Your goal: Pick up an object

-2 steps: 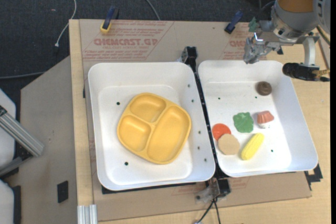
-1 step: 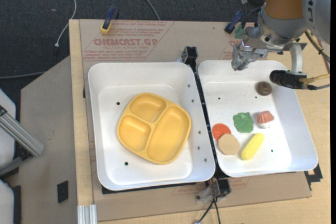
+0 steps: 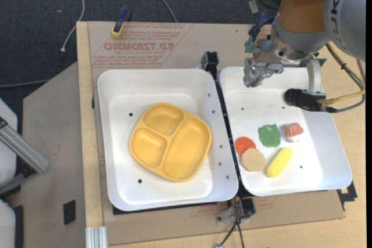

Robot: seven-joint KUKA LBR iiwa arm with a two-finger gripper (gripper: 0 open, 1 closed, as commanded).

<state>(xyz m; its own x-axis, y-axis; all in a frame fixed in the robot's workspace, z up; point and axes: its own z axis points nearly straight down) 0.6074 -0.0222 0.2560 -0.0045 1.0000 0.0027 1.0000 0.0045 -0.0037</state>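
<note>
My gripper [image 3: 256, 74] hangs over the far left part of the right bin [image 3: 331, 148], well back from the objects, with nothing seen in it. Near the bin's front lie a green toy [image 3: 269, 135], a red and white piece [image 3: 292, 130], an orange-red disc [image 3: 244, 144], a tan round piece [image 3: 253, 160] and a yellow oblong piece [image 3: 279, 161]. The disc and the tan piece touch; the yellow piece lies just right of the tan one.
A yellow divided plate [image 3: 170, 141] lies in the left bin [image 3: 110, 96]. A black part with a cable [image 3: 302, 99] juts from the arm over the right bin. The bins' shared wall [image 3: 224, 119] runs between them. Cardboard lies under both bins.
</note>
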